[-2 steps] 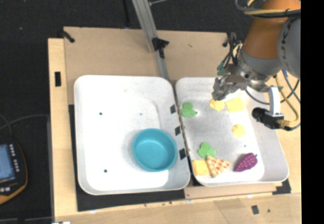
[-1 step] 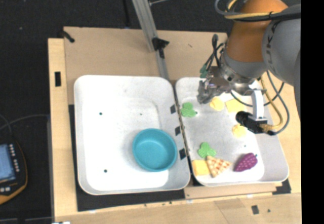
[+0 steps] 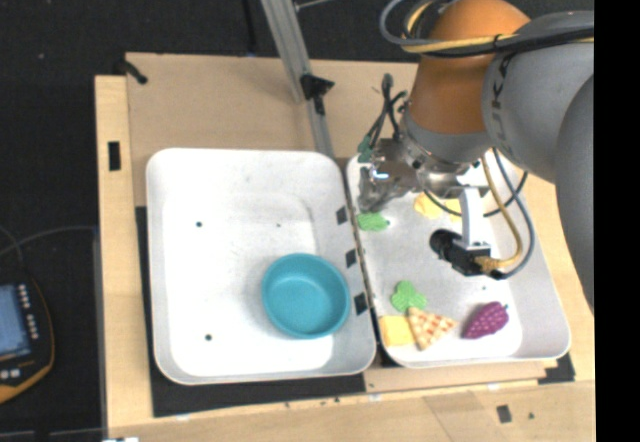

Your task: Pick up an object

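Note:
My gripper (image 3: 372, 192) hangs over the left side of the right bin (image 3: 530, 330), below the orange-banded wrist. Just beneath its tips lies a small green piece (image 3: 373, 222), close to the bin's left wall. Whether the tips touch it is unclear. Further toward the front of the same bin lie a green leafy piece (image 3: 406, 295), a pizza slice (image 3: 430, 327), a yellow block (image 3: 394, 332) and a purple grape bunch (image 3: 485, 320). A yellow piece (image 3: 440, 204) sits partly under the arm.
The left bin (image 3: 200, 190) holds a blue bowl (image 3: 304, 294) at its front right. A grey slanted pole (image 3: 290, 40) rises behind the bins. A black part (image 3: 455, 252) with cables hangs from the arm over the right bin.

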Robot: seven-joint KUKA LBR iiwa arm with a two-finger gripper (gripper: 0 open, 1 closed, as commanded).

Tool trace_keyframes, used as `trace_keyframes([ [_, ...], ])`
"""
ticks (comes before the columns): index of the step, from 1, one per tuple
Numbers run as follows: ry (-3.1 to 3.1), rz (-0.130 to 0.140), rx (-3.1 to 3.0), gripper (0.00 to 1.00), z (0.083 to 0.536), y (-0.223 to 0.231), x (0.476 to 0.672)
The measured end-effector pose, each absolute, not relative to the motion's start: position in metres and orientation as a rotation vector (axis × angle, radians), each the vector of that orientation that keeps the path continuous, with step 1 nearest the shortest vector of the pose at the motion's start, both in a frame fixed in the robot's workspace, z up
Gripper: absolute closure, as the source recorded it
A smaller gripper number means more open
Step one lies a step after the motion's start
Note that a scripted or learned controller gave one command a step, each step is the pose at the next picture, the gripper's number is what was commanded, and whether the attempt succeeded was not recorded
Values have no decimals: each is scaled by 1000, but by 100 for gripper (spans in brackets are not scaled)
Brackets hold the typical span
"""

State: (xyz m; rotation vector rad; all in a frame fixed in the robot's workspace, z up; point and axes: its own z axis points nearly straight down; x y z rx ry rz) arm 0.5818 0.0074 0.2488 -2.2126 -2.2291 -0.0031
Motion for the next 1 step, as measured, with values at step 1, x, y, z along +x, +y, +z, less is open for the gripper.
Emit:
trace_keyframes([
  [1, -2232, -5, -2212, 100, 257, 60, 577],
])
